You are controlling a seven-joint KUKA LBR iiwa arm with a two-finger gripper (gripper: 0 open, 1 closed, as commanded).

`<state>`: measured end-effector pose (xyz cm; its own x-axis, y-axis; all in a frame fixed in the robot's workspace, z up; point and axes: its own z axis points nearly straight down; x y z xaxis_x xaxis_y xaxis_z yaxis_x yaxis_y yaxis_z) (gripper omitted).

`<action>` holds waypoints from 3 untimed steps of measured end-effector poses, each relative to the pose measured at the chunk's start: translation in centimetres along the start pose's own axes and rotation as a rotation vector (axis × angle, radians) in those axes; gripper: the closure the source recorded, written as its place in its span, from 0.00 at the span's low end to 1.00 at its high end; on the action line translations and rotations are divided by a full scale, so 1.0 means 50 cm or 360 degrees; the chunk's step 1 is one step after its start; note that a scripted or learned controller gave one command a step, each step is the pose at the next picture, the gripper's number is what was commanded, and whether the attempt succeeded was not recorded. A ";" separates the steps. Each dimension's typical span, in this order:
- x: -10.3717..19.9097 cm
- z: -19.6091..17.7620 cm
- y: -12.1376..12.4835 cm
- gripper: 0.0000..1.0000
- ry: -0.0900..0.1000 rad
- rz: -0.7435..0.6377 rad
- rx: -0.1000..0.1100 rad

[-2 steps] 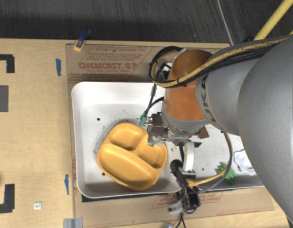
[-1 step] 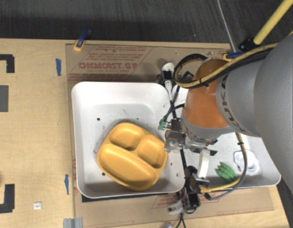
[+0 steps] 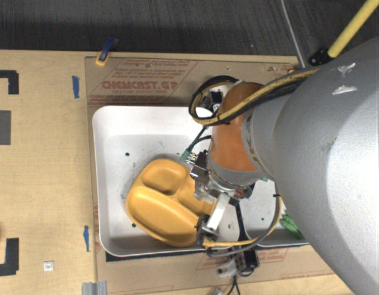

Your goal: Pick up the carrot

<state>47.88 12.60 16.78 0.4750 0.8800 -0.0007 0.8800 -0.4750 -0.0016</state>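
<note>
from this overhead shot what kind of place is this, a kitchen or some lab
Most likely a robotics lab bench, not a kitchen. A grey arm with an orange band reaches into a shallow white bin set on a cardboard sheet, blue tape marks dot the board, and the yellow items look like toy food.

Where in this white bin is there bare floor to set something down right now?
Bare floor runs along the bin's left wall and across its upper-left corner, above the yellow lumps. The lower middle is crowded: the lumps sit against the gripper, and the arm covers the right side.

white bin, 2 yellow gourds, blue tape
</note>
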 end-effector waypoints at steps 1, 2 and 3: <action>0.062 0.044 -0.031 1.00 -0.0001 0.0222 0.0000; -0.002 0.065 0.001 1.00 -0.0002 0.0464 0.0006; -0.051 -0.038 0.028 1.00 0.0000 0.0938 0.0001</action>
